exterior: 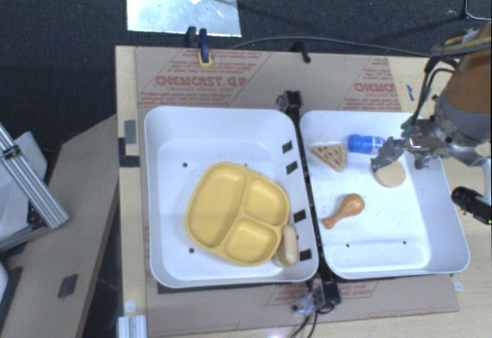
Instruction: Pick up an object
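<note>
From the camera above the desk (pixel 131 198), we see two shallow white bins side by side. The left bin (pixel 165 175) holds a yellow divided plate (pixel 237 212), and a small beige bread roll (pixel 288 245) lies against the plate's lower right edge. In the right bin (pixel 438 252) we find a wedge-shaped sandwich piece (pixel 330 155) near the upper left, a blue bottle (pixel 364 144) lying on its side just beside it, a round tan disc (pixel 390 175) further right, and a drumstick-shaped toy (pixel 344 210) nearer the middle, apart from the others. The arm (pixel 467 102) reaches in from the right, and its claw (pixel 400 150) hangs over the right bin's upper part, just above the tan disc and next to the blue bottle. We see nothing between its fingers; whether the claw is released or clenched we cannot tell.
</note>
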Available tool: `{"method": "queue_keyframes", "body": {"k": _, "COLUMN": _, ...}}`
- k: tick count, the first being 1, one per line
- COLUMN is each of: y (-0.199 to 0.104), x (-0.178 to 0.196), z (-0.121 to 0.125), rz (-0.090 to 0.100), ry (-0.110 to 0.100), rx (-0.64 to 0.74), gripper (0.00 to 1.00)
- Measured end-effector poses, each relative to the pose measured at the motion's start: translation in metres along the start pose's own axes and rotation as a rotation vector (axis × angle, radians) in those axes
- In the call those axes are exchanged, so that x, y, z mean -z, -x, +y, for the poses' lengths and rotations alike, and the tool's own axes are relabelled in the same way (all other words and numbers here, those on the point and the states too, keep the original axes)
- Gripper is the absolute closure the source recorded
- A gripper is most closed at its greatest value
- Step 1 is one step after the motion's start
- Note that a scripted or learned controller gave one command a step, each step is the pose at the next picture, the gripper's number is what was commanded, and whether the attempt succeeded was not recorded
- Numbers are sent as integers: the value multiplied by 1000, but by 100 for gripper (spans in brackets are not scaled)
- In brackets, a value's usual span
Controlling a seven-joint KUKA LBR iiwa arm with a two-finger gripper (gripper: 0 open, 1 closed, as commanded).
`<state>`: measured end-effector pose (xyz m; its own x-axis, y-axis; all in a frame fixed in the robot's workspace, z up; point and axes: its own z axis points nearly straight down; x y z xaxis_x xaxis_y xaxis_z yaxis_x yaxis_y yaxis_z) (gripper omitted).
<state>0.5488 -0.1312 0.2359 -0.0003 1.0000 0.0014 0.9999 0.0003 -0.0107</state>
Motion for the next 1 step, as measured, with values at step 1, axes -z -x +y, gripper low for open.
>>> {"method": "queue_keyframes", "body": {"k": 1, "y": 0, "x": 7, "z": 2, "rz": -2, "ry": 12, "rx": 3, "gripper": 0}}
